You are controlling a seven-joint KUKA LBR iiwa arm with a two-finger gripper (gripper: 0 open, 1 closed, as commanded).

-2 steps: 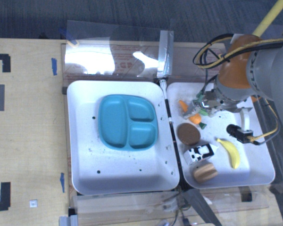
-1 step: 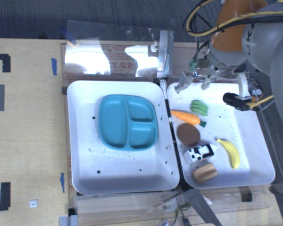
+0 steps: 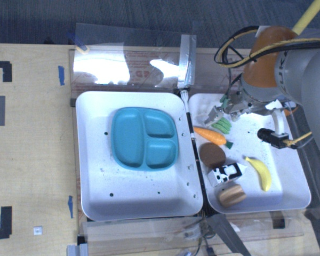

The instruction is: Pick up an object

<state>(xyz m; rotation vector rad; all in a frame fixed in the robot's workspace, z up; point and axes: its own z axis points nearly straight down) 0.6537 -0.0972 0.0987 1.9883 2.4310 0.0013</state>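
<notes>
Camera view: blue plate (image 3: 145, 138) in left bin (image 3: 90, 159); carrot (image 3: 210, 136), banana (image 3: 260, 172) in right bin (image 3: 288, 191).

One fixed camera looks down at a slant on the worktop (image 3: 32, 143). Both white bins (image 3: 90, 196) sit fairly near.

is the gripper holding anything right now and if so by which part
It cannot be told. The gripper sits low over the green item in the right bin.

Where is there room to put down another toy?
The left bin has bare white floor all around the blue divided plate. The right bin is crowded: carrot, brown round toy, banana and more, with bare floor near its right wall.
</notes>
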